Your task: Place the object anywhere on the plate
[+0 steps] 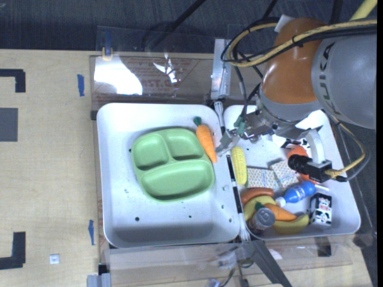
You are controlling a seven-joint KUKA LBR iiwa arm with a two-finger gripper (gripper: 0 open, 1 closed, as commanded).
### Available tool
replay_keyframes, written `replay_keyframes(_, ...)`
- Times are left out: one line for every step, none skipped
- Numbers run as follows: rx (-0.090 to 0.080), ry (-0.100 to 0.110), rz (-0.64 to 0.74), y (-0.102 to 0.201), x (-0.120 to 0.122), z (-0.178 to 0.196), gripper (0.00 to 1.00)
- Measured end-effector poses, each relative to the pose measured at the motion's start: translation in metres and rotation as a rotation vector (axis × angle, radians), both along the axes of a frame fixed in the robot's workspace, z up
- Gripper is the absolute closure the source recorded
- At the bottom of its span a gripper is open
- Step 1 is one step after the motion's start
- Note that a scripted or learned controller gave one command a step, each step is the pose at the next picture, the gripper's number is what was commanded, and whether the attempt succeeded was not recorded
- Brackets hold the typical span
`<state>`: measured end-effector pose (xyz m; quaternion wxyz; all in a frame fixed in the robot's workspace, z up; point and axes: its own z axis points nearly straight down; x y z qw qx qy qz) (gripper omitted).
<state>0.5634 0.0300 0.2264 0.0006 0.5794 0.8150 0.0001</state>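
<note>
A green divided plate (pixel 172 163) lies in the left white bin (pixel 119 214). An orange toy carrot (pixel 206 142) with a green top rests against the plate's right rim, pointing down the rim, partly over the plate's edge. My gripper (pixel 227 141) hangs just to the right of the carrot, over the wall between the two bins, below the grey wrist and orange band. I cannot make out whether it touches the carrot.
The right bin (pixel 344 220) holds a corn cob (pixel 239 164), a blue bottle (pixel 297 193), a banana (pixel 290 216), a can (pixel 262 218), an orange piece (pixel 298 161) and other small items. Cables loop above the arm.
</note>
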Motion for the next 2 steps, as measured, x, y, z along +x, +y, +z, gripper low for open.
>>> replay_keyframes(0.0, 0.0, 0.0, 0.0, 0.0, 0.0, 0.0)
replay_keyframes(0.0, 0.0, 0.0, 0.0, 0.0, 0.0, 0.0)
